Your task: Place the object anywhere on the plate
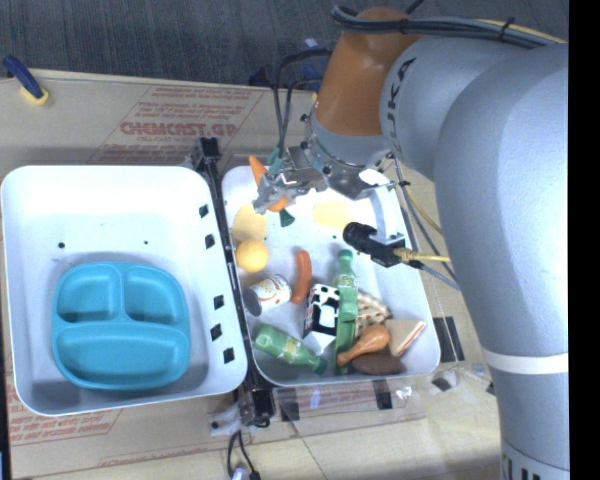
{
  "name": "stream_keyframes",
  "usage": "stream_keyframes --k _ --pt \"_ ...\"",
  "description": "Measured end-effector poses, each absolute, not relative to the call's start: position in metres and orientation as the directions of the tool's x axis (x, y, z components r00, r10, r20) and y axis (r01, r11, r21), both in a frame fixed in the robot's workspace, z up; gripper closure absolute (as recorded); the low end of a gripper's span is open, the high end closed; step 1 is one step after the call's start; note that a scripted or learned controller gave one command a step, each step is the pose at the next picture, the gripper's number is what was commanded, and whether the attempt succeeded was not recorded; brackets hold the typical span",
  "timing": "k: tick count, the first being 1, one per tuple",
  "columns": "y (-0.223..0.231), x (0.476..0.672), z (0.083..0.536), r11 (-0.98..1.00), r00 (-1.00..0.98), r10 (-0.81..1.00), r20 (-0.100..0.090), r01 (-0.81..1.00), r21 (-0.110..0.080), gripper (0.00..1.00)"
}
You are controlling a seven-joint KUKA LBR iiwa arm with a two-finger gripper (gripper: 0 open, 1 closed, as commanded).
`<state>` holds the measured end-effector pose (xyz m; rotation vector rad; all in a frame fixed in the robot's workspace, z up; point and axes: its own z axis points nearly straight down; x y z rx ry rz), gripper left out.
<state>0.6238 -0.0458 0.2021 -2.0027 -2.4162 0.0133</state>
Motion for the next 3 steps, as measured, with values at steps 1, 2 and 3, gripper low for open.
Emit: stream_keyframes --k 1,2,3 --pt "-0.046 0.624 0.212 0.190 -0.190 0.982 -0.004 0.982 -0.013 1.00" --pt "-0.046 0.625 0.221 0.195 -0.195 0.981 -0.004 0.981 -0.016 1.00" --pt "-0.051 0.657 0.224 0.022 -0.022 1.000 -0.003 1.000 -0.005 1.00"
